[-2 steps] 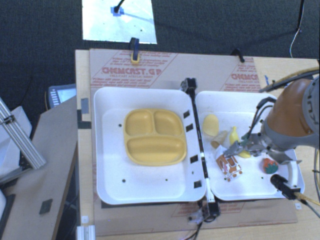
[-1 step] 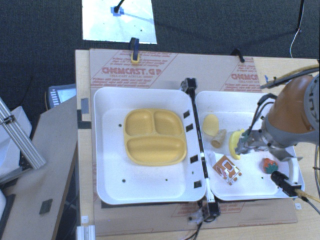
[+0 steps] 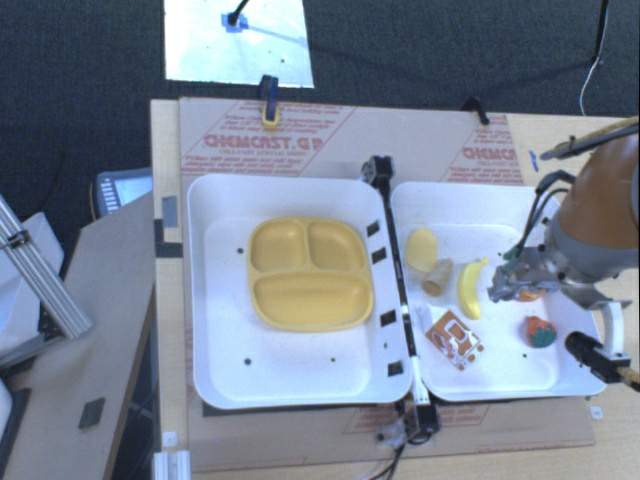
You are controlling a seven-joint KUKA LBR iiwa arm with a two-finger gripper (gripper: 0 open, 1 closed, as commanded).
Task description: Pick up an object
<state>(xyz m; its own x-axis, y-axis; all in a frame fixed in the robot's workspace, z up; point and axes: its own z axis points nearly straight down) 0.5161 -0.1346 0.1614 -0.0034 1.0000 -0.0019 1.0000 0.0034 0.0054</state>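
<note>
Objects: banana [image 3: 471, 288], pale yellow fruit [image 3: 421, 248], patterned box [image 3: 455, 337], small orange-green toy [image 3: 540, 332]; all in right bin [image 3: 480, 383], toy near its right edge.
Bench: cardboard-lined [image 3: 300, 138], dark floor around.
Left bin [image 3: 215, 298]: holds yellow divided tray [image 3: 308, 273] at centre.
Gripper [image 3: 512, 286]: over right bin, just right of banana; grip state cannot be told.

Yellow divided tray [image 3: 308, 274] in the left bin [image 3: 215, 298]
</note>
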